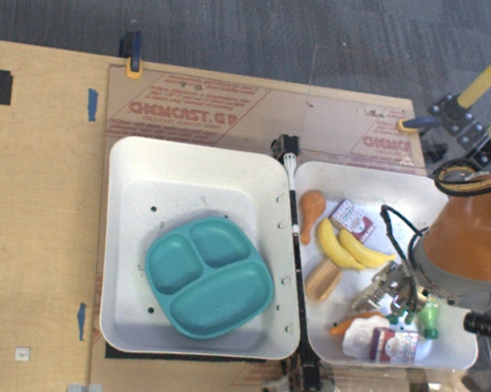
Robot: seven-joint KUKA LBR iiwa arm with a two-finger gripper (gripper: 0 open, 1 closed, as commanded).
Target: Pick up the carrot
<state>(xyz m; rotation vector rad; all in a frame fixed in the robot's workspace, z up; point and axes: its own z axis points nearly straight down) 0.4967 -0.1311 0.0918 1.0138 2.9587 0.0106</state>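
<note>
Carrot (312,213) in right bin (452,354), at its upper-left corner, against dividing wall. Long axis runs near-vertical in frame: fat end up, narrow tip down. Bananas (350,248) just right of it. Gripper (386,293) well apart from carrot, low over white bottle (383,343); grip state impossible to tell. Teal plate (209,277) in left bin (127,221).

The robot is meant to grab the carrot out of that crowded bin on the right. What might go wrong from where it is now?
1. The hand hangs over the near end of the right bin, beside the bananas and a white bottle, while the carrot lies at the far left corner. It may grab the wrong item.
2. The carrot sits against the bin wall, leaving little room for a finger on that side.
</note>
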